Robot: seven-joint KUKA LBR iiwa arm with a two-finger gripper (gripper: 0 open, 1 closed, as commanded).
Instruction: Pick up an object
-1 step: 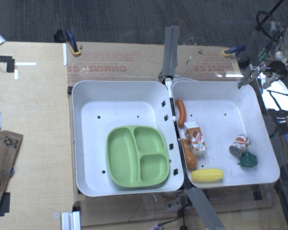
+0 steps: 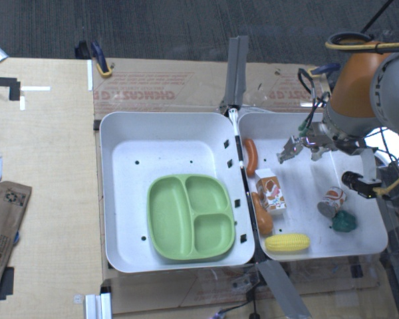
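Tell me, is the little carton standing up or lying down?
Lying down. The carton rests flat on the right bin's floor, its printed face up, between two sausages.

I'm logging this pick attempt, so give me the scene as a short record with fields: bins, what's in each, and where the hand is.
left bin: holds a green divided plate
right bin: sausage, small carton, corn cob, can, dark green lump
arm: enters from the right, above the right bin
hand: over the right bin's upper part, nothing seen between its fingers
nearest item to hand: sausage
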